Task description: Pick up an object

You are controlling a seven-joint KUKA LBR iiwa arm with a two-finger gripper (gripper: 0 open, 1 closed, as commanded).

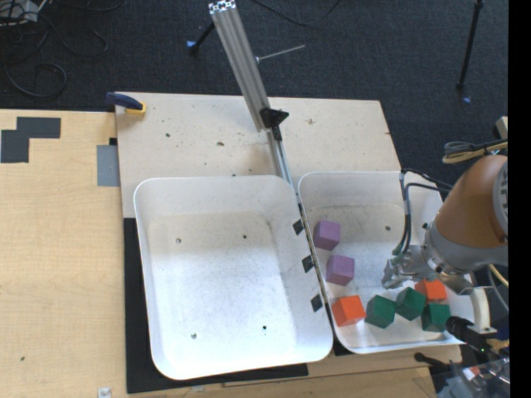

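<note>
Arm [477, 214] at the right edge of the table: rounded, bulbous orange shell up top, smooth grey segment beneath it toward the wrist. Thin dark cable [406, 214] loops off the wrist in an arch. Tool [404, 274] is pale grey metal, small and angular, shiny in spots. Its fingers are too blurred to make out
</note>
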